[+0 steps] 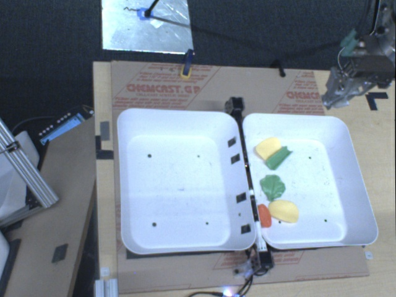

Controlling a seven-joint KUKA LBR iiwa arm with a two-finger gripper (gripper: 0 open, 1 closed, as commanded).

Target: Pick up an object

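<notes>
While the table (154,82) carries two white bins side by side, the left bin (179,178) sits near its left edge and the right bin (328,184) holds five small things near its inner wall: a yellow piece (267,146), a green strip (279,157), a green leaf (272,185), a yellow lemon (284,211), an orange piece (264,215). The gripper (337,94) hangs over the table's far right corner, beyond the right bin; whether its fingers are apart I cannot tell.

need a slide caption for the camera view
Gripper above the right bin's far corner; two yellow pieces, two green pieces and an orange piece lie along its left side.
</notes>
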